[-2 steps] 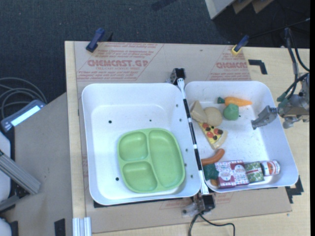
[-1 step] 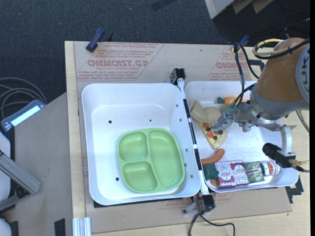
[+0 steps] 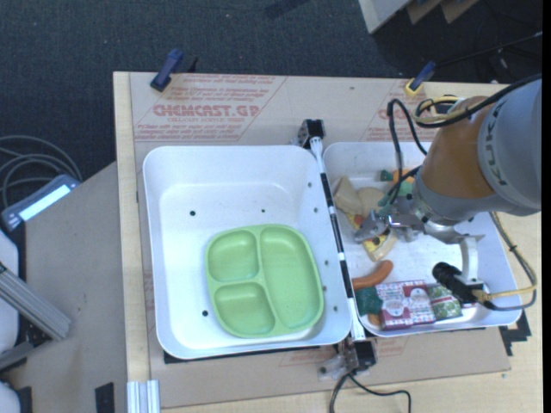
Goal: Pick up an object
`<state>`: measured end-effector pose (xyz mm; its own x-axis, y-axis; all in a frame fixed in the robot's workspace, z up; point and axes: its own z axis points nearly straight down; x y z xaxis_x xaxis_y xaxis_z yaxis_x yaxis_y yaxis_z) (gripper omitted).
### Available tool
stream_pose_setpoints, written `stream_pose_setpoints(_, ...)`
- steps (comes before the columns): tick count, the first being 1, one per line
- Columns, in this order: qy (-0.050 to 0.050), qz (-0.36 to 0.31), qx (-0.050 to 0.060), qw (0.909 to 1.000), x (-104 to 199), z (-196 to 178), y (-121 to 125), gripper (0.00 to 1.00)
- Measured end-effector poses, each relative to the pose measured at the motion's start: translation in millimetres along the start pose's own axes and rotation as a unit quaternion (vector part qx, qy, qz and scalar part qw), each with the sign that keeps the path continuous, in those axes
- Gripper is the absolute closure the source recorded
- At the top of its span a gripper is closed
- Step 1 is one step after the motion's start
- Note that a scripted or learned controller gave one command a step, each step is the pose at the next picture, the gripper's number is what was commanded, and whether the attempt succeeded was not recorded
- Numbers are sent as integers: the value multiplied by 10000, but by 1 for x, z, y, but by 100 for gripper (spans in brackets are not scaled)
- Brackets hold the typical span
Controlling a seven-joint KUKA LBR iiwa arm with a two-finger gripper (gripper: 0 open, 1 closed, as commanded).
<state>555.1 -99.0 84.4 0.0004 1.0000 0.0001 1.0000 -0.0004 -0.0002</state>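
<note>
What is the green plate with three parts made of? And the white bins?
The green plate looks like smooth moulded plastic: even colour, rounded dividers, a soft sheen. The white bins also seem plastic, glossy with rounded corners, though the view can't confirm it.

**Arm and gripper: pose on inspection**

The grey arm point(image 3: 508, 157) enters from the right edge of the camera view and reaches leftward and down at a slant. Its orange band point(image 3: 452, 157) sits just above the wrist, with black cables looping over it. Below the band, the grey wrist section narrows to the metallic gripper point(image 3: 372, 224), which points down and to the left. The fingertip area is small and cluttered; finger spacing cannot be determined.
</note>
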Motion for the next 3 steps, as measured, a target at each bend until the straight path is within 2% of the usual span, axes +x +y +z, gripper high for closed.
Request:
stream_pose_setpoints(1, 5, 2, 11, 10000, 7, 0, -41, 0)
stream_pose_setpoints(3, -3, -3, -7, 10000, 6, 0, 1, 0)
